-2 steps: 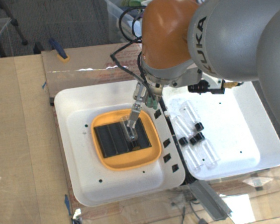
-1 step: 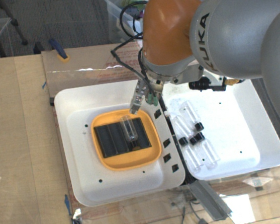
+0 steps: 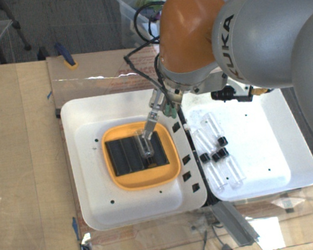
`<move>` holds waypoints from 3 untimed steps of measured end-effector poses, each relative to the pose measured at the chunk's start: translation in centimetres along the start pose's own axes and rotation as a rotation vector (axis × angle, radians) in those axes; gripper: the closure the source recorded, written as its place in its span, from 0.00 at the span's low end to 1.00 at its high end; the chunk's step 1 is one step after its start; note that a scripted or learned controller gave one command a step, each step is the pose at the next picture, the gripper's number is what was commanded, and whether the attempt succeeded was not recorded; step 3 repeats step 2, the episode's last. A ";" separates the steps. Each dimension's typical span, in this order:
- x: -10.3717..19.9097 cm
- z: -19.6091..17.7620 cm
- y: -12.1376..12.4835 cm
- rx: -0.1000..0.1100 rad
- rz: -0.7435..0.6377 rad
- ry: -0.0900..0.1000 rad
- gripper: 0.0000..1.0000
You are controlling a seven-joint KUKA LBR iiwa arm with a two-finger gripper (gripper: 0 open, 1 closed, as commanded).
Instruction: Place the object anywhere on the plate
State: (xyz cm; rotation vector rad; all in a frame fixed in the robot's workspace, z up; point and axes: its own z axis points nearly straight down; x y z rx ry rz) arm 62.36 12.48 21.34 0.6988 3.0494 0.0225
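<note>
We judged the clear tube (image 3: 146, 144), between the closed-on-it gripper (image 3: 146, 145) fingers at the orange plate's (image 3: 118, 182) centre, light, slippery and best held mid-length.

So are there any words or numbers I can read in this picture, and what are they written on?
"KUKA": dark letters running up the side of the big grey robot arm, next to its orange band; the last letters curve out of sight a bit.

No readable writing on the orange square plate, the black ridged rectangular block lying on it, or the clear plastic tubes with black caps in the right white bin.
</note>
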 end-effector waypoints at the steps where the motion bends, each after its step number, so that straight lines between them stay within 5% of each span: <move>1: -0.1 -1.1 0.1 -0.006 0.003 -0.004 1.00; 2: -0.2 -1.1 0.1 -0.006 0.003 -0.004 0.00; 3: -0.2 -1.1 0.1 -0.006 0.003 -0.004 0.00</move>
